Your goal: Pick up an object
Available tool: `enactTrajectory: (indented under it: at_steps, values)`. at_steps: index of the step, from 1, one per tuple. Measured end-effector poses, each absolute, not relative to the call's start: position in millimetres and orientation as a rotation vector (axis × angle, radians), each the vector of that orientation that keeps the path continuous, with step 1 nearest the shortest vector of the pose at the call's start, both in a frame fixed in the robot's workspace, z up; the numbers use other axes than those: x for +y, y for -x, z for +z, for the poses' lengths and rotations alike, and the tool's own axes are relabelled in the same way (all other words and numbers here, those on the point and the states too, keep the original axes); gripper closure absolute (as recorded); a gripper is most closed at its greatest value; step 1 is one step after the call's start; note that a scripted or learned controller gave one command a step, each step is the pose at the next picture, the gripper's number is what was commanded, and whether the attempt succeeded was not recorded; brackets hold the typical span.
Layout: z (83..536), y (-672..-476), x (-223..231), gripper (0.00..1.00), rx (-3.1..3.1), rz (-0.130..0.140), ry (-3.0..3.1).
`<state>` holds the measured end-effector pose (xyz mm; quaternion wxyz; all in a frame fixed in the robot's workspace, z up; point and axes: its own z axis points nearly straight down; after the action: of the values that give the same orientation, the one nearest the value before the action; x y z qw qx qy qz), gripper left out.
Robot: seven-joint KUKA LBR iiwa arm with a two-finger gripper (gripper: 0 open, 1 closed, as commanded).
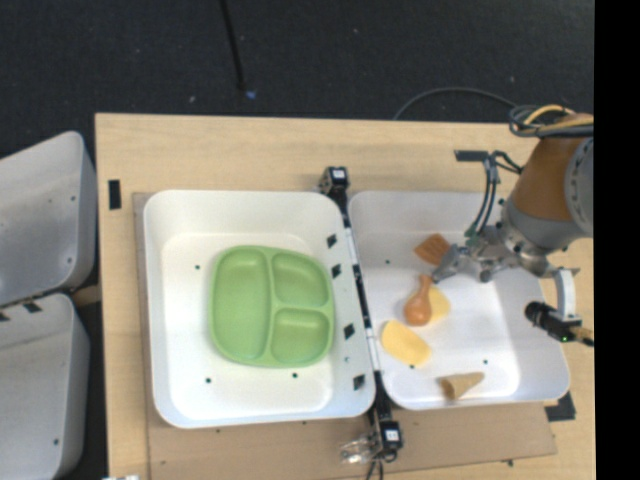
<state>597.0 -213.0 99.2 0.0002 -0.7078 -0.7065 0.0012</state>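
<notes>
The right bin [500, 218] holds several toy food pieces. A brown wedge [432, 248] lies near its middle, with an orange drumstick-shaped piece [420, 304] below it resting against a pale yellow piece [439, 307]. A yellow lump [405, 344] sits by the bin's left wall, and a tan cone [462, 385] lies at the front edge. My gripper [462, 261] hangs low over the bin just right of the brown wedge and above the drumstick. Nothing shows in its grasp.
The left bin [170, 378] carries a green divided tray [270, 305]. The grey arm with its orange band [548, 183] comes in over the right bin's far right side. Black clips line the divider [352, 288] between the bins.
</notes>
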Motion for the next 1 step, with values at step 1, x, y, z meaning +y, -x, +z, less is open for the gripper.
enactTrajectory:
  at_steps: [1]
  values:
    - [112.7, -598.4, -214.4, 1.0, -2.222, -0.001, 2.229]
